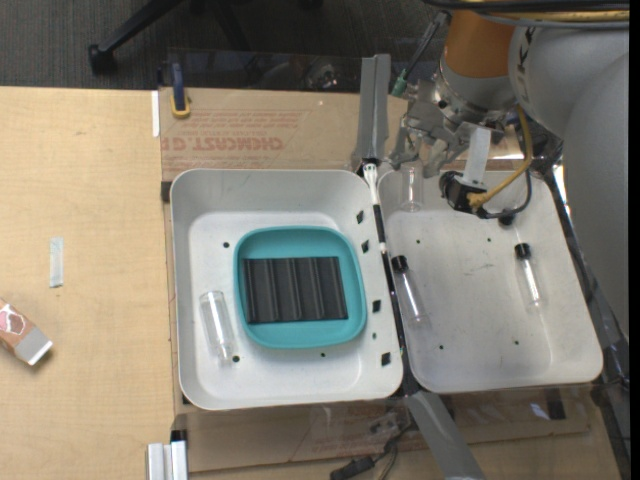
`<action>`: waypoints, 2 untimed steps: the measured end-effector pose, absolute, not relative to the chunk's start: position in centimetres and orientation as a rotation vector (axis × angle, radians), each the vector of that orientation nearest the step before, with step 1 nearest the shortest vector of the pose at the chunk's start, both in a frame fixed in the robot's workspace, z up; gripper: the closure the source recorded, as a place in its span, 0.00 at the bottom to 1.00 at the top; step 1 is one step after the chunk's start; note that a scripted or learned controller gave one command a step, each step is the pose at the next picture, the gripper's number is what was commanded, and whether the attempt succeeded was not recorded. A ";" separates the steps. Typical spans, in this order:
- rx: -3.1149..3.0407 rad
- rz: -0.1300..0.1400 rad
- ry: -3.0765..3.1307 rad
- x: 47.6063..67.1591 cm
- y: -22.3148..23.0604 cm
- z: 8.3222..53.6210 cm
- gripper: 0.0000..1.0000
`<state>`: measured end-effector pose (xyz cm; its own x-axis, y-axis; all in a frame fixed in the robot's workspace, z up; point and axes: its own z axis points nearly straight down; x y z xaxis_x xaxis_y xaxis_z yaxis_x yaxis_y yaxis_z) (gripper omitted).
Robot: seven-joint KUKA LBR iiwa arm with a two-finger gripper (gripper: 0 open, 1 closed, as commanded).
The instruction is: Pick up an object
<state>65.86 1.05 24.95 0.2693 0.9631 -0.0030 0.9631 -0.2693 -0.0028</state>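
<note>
From my remote seat I have the grey arm with its orange band point(480, 28) reaching in at about one o'clock, and the two-finger gripper point(428, 153) sits over the far-left corner of the right-hand shallow white bin point(560, 368). A clear plastic tube point(410, 188) stands roughly upright just beneath the gripper, near the bin's eleven o'clock corner; it may be between the fingers, but the wrist hardware and yellow cable point(500, 190) clutter that spot, so I cannot tell how far the hand is open or whether it has hold of anything.

Two more tubes lie flat in that bin: a clear tube with a black cap point(527, 275) at about three o'clock from the bin's middle, and a second black-capped clear tube point(407, 290) along the left wall at nine o'clock.

The left-hand white bin point(190, 368) carries a teal square tray with dark ribbed slots point(298, 287) at its centre, and a clear capless vial point(214, 323) lies beside the tray at eight o'clock.

Out on the tan bench top point(80, 168), at nine o'clock, rest a small pale strip point(56, 263) and a red-and-white eraser-like block point(22, 335).
</note>
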 end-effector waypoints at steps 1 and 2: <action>-2.508 0.008 -1.891 65.8 1.2 23.9 1.00; -2.574 0.006 -1.801 65.9 4.9 25.1 1.00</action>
